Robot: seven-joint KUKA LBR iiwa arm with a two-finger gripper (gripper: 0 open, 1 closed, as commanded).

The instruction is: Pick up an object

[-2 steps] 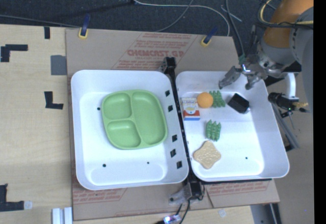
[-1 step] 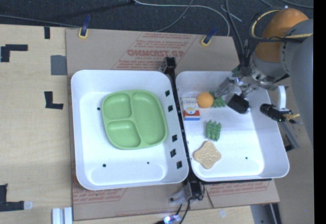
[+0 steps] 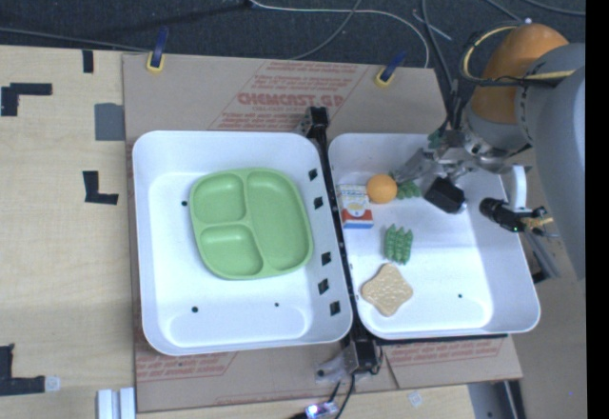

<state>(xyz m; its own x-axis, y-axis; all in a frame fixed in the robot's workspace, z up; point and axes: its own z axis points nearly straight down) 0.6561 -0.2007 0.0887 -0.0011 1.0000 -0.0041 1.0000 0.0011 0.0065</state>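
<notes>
My gripper [image 3: 426,184] hangs over the upper part of the right bin [image 3: 495,308], its fingers spread apart with nothing between them. An orange ball [image 3: 382,189] lies just left of it, and a small green piece [image 3: 409,189] sits between the ball and the nearer finger. Left of the ball stands a small white and orange carton [image 3: 355,205]. A green ridged toy [image 3: 398,244] lies lower in the bin. A tan cracker-shaped piece [image 3: 386,289] rests near the front left corner.
The left bin [image 3: 162,312] holds a green divided plate [image 3: 250,223]. A black clip rail [image 3: 328,217] runs between the bins. Cables [image 3: 419,17] trail across the dark floor behind, and the arm's orange band [image 3: 514,65] looms over the right bin's far corner.
</notes>
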